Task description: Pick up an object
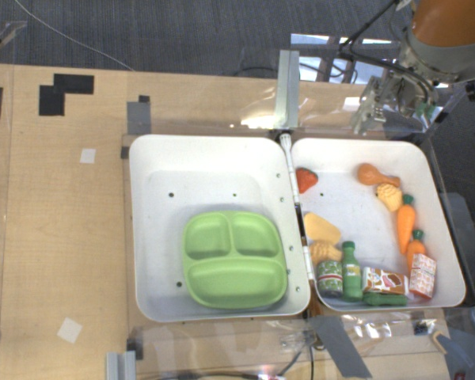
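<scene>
- Camera view looks down on the table [55,236], two white bins side by side, and the arm [447,10] comes in at the upper right, orange band showing.
- End effector [396,101] hangs above the far rim of the right bin [344,161], clear of everything in it; whether it is released or clenched, I cannot tell, and nothing is visible in its grip.
- Left bin [166,165] carries a green divided plate [234,258], lying flat toward the near side.
- Over in the right bin, the pickable items crowd the near and right edges.
- A small red piece [306,180] sits alone by the divider, near the far end.
- A yellow wedge [321,229] lies lower along the divider, a tan lumpy piece [326,252] just below it.
- A green bottle [350,271] stands at the near wall, a small can [329,277] just beside it.
- A printed packet [386,280] and a red-and-white carton [423,275] fill the near right corner.
- An orange carrot [406,224] runs along the right side, and a drumstick-shaped toy [378,175] lies above it, nearest the end effector.
</scene>
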Available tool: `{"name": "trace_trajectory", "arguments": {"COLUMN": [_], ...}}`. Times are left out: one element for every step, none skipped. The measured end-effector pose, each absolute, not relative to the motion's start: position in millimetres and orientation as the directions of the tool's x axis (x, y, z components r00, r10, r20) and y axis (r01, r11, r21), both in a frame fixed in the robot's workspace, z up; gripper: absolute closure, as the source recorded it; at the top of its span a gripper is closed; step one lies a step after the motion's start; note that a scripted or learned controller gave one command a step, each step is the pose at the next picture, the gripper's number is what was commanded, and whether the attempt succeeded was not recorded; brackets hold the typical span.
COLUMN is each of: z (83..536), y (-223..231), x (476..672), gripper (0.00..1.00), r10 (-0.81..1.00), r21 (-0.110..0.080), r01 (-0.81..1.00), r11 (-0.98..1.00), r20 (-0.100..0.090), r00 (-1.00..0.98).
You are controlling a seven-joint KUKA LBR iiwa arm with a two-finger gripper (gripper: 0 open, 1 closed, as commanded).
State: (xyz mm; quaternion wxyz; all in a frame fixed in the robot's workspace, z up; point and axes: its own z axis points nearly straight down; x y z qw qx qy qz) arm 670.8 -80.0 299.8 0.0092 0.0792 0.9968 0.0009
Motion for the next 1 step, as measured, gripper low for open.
{"name": "trace_trajectory", "arguments": {"z": [272.7], "y": [-104.6], "x": [593.8], "gripper": [1.00], "r10": [0.173], "r21": [0.000], "r01": [0.173], "r11": [0.985], "r20": [-0.008], "r00": [-0.985]}}
